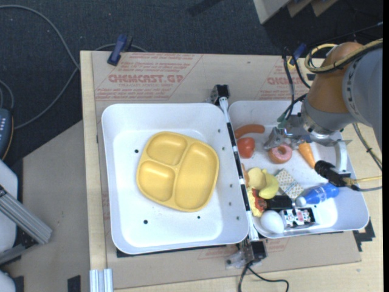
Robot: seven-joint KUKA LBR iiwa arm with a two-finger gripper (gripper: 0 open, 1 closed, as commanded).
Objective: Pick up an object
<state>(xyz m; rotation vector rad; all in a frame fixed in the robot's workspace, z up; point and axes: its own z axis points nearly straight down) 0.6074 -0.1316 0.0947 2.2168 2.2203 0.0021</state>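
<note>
Your gripper [281, 140] hangs low in the right bin [355, 215], just above the donut [281, 154] — how wide it stands you cannot tell. Tomato [245, 146], sausage [250, 129] and carrot [307, 154] crowd close — a descent may nudge them or pinch two.

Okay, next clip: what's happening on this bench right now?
A grey arm with an orange band reaches in from the right, its tool down in the right bin among small items. It sits right by a pink doughnut-like ring, near a red tomato and an orange carrot. Nothing visibly sits in its grasp. The left bin holds a yellow divided plate, untouched.
</note>
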